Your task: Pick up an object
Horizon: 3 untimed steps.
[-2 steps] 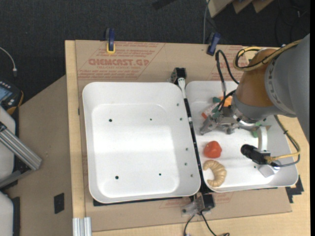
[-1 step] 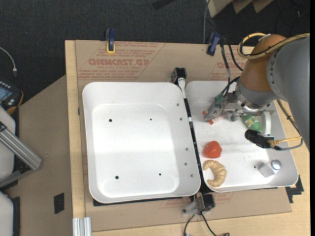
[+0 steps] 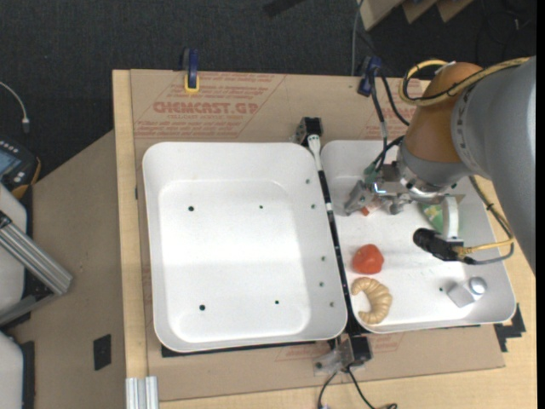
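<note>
In the right bin (image 3: 426, 313), a red tomato-like ball (image 3: 368, 259) lies near the left wall, with a tan croissant (image 3: 373, 300) just in front of it. A small grey metal piece (image 3: 467, 291) rests at the front right. A green and white item (image 3: 444, 216) sits partly hidden under the wrist. My gripper (image 3: 373, 201) hangs low over the bin's back left part, a little behind the red ball, open with nothing between its fingers. A tiny red spot (image 3: 364, 212) shows just below the fingers.
The left bin (image 3: 170, 186) lies beside the right one, split from it by a black divider strip (image 3: 328, 220). Both rest on a cardboard sheet (image 3: 238, 100) held by blue clamps (image 3: 191, 65). The grey arm (image 3: 498, 135) covers the right bin's far right side.
</note>
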{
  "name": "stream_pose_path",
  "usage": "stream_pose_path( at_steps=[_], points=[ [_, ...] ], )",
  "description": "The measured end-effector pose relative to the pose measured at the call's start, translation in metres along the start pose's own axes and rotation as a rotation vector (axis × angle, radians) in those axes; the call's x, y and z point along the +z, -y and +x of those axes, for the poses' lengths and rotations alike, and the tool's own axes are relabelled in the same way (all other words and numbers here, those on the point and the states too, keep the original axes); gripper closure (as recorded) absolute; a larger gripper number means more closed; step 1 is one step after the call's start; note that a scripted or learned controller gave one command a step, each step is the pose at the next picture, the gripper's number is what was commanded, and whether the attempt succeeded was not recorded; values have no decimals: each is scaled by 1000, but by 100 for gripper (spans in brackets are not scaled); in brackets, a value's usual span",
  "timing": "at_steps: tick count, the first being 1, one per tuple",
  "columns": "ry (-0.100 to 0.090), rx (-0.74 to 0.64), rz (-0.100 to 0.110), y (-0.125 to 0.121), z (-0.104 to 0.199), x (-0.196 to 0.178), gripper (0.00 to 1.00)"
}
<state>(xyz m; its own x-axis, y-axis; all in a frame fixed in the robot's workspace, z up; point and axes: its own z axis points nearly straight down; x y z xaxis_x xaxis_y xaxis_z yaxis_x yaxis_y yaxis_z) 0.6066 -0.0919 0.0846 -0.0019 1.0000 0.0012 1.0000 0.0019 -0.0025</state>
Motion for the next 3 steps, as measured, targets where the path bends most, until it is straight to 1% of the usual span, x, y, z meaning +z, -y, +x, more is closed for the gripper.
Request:
stream_pose_path(
  at_steps=[1,2,3],
  points=[
    [2,4,-8,76,1,-106,0],
    [0,6,0,115,-2,4,0],
    [3,4,-5,113,-2,-10,100]
  ],
)
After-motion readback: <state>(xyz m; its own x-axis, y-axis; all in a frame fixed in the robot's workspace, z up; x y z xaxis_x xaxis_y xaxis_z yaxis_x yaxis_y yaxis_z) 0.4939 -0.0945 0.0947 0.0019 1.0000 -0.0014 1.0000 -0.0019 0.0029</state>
